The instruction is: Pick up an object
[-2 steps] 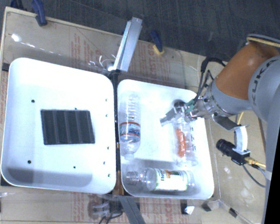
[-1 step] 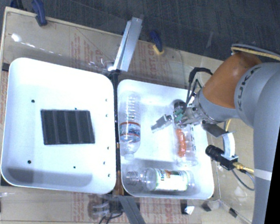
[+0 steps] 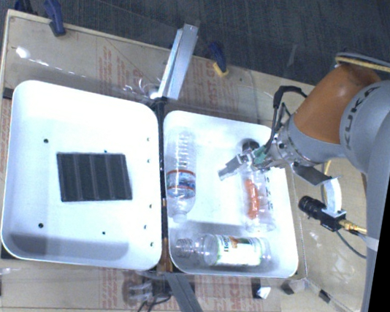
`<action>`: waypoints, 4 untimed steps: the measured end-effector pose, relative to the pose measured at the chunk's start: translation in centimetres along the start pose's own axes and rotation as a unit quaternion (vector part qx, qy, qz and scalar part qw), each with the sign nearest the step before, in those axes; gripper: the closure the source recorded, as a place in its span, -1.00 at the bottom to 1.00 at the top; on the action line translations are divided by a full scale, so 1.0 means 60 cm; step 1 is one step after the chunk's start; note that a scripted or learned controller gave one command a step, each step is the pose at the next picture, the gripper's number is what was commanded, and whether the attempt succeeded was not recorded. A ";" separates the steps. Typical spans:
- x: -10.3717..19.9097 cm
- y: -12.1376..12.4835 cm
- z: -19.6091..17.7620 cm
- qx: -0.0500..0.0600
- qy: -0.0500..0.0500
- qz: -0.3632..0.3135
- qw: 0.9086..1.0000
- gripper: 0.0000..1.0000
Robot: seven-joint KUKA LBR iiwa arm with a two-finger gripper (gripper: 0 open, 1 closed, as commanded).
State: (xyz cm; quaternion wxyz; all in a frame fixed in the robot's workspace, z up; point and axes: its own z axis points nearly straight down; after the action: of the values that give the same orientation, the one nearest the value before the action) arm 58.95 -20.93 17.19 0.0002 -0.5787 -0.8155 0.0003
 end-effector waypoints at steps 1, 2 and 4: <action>0.003 -0.005 0.049 0.001 0.001 -0.012 1.000 -1.00; -0.034 0.099 0.133 0.000 0.000 -0.043 0.999 -1.00; 0.002 -0.003 0.047 0.001 0.001 -0.036 0.999 -1.00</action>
State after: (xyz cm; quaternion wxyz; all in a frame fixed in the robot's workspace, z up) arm 58.74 -20.86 14.37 0.0015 -0.5493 -0.8356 0.0007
